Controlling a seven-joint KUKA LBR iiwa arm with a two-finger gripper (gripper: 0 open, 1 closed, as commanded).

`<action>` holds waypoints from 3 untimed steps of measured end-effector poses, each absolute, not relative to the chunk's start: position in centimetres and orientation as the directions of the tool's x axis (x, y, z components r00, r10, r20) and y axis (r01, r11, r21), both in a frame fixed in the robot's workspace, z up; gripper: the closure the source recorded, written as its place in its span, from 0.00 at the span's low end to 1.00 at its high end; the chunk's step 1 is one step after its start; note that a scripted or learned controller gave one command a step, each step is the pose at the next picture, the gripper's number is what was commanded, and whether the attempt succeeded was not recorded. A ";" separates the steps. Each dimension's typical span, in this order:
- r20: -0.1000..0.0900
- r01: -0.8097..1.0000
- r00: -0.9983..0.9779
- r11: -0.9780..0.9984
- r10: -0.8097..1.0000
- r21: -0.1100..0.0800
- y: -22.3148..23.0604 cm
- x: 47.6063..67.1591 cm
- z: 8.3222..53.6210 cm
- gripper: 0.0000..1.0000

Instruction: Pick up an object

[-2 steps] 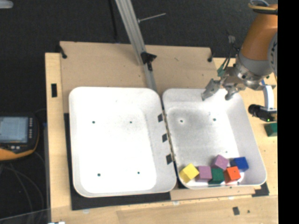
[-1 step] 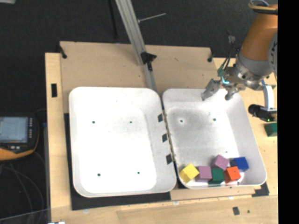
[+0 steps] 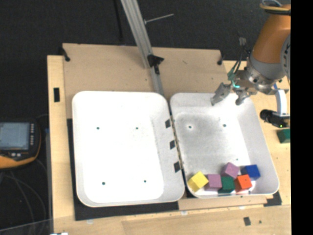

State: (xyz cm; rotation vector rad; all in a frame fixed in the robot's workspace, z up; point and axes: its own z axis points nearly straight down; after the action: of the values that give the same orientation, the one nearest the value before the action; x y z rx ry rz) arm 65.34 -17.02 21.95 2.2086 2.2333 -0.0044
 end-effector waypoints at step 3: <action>0.003 1.000 -0.010 0.010 1.000 0.008 0.9 64.8 20.2 1.00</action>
State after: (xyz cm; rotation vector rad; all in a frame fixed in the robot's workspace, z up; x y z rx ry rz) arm 64.79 0.85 20.22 2.2083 2.2302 0.0120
